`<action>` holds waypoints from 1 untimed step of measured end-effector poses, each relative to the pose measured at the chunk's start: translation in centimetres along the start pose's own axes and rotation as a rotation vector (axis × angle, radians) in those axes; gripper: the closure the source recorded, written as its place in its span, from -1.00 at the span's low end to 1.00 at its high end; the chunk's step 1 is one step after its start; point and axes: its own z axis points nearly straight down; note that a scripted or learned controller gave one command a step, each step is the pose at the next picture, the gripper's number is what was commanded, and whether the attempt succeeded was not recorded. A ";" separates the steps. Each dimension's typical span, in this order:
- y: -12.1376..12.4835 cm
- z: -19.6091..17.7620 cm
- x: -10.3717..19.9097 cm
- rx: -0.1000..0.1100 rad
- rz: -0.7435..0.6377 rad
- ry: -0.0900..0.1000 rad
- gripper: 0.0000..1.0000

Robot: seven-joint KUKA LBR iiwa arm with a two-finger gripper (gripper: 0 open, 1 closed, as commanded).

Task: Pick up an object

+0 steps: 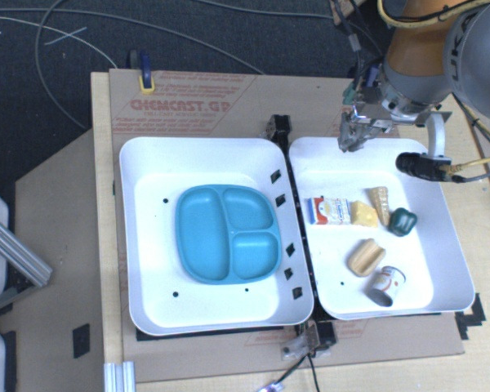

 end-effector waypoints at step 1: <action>0.9 0.5 4.8 0.000 0.000 0.000 1.00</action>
